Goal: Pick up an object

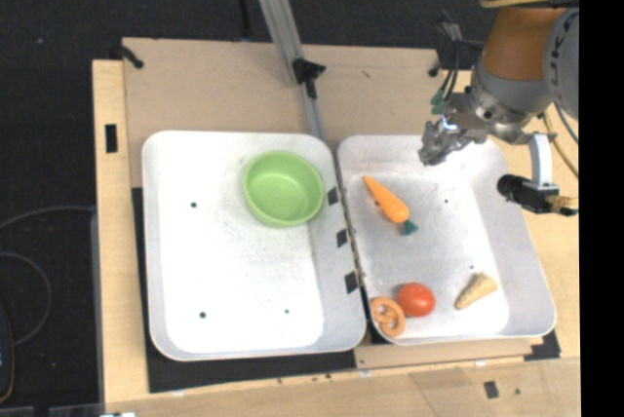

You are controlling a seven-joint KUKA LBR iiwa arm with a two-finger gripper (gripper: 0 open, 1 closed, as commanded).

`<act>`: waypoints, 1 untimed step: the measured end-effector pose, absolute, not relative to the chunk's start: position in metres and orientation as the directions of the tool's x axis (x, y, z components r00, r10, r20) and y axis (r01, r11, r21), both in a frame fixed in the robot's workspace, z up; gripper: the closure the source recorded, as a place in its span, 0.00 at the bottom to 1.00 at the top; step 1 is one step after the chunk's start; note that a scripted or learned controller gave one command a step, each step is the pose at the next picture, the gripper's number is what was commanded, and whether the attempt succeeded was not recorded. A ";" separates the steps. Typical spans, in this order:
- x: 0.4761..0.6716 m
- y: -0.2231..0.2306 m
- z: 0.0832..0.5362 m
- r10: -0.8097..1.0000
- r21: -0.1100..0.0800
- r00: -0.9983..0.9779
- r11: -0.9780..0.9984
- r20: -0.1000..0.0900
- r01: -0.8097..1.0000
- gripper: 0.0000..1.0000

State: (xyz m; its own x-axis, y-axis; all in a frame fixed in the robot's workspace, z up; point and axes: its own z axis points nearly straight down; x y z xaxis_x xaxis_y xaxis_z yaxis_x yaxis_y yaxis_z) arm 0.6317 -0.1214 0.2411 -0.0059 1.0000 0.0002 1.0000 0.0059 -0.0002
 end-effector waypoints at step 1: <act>0.646 -0.069 0.252 1.000 0.003 -0.008 0.008 0.001 1.000 1.00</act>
